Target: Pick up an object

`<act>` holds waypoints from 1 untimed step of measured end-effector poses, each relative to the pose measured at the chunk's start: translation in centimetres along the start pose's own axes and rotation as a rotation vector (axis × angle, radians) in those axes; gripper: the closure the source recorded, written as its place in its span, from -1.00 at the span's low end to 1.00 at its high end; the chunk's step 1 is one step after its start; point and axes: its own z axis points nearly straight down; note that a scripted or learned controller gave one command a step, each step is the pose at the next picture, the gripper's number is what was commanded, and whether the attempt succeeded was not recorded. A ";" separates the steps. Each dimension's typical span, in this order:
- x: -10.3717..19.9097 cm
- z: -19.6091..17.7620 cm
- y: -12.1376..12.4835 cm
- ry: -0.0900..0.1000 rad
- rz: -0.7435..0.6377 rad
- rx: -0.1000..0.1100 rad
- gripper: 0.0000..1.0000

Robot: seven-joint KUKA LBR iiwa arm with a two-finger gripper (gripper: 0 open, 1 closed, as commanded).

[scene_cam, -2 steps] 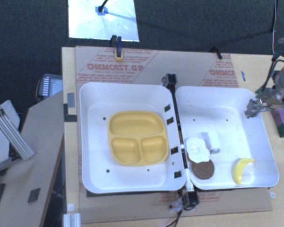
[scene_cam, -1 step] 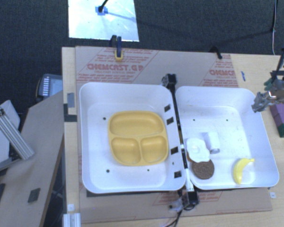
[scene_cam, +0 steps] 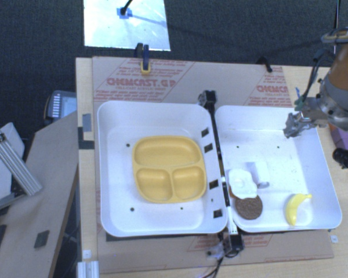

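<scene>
The right bin [scene_cam: 313, 155] holds a yellow banana [scene_cam: 296, 208] at its front right corner. A brown round cookie [scene_cam: 249, 207] lies near the bin's front left, with a white lumpy object [scene_cam: 242, 182] just behind it and a small grey-white piece [scene_cam: 257, 173] beside that. A yellow three-compartment plate [scene_cam: 167, 168] lies in the left bin [scene_cam: 113, 149]. My gripper [scene_cam: 292, 125] hangs over the back right part of the right bin, well away from all the objects. Nothing shows between its fingers.
The arm enters from the right edge above the right bin. A black divider clamp [scene_cam: 207, 99] sits between the bins at the back. A yellow clamp [scene_cam: 145, 62] holds the cardboard sheet behind the left bin. Grey equipment stands at the left of the bench.
</scene>
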 end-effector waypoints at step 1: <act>5.8 1.5 1.0 0.001 0.000 0.000 1.00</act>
